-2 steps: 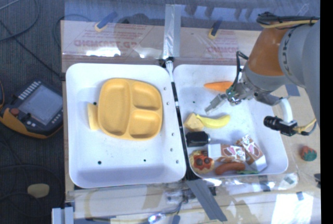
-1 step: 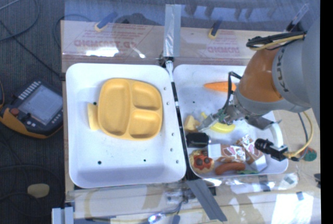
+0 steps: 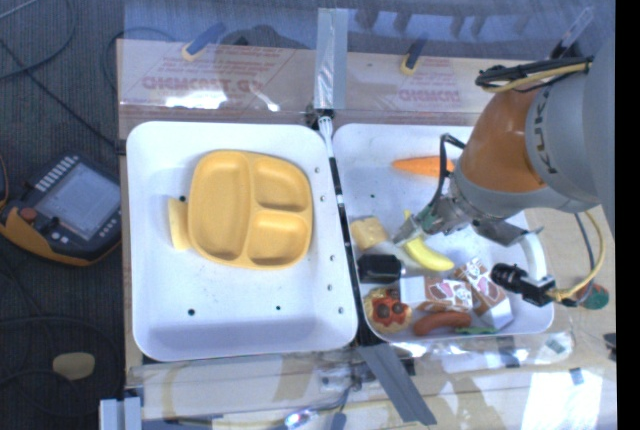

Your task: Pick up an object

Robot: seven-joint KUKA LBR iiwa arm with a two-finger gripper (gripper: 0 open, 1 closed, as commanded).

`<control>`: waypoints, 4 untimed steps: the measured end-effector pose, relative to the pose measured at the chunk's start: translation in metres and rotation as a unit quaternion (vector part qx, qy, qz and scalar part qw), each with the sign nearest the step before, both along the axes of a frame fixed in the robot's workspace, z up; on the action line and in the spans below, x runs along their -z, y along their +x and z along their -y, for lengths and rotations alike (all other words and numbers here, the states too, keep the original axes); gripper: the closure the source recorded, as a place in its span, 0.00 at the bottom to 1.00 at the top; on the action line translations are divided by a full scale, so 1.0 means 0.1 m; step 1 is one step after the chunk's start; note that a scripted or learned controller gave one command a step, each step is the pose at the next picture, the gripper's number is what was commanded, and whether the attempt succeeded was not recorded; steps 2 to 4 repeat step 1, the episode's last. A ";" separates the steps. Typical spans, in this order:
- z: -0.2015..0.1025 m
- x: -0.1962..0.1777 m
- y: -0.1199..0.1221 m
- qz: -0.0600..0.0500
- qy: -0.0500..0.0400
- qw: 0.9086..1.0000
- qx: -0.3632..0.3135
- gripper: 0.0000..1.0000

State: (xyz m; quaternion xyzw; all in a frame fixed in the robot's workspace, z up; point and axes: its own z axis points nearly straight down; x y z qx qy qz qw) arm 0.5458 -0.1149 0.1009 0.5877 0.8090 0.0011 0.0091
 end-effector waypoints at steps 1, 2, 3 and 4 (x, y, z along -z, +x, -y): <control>-0.52 -0.94 0.15 -0.008 0.004 0.999 0.051 1.00; -0.52 -0.94 0.15 -0.008 0.004 0.999 0.051 1.00; -0.52 -0.94 0.15 -0.008 0.004 0.999 0.051 1.00; -0.52 -0.94 0.15 -0.008 0.004 0.999 0.051 1.00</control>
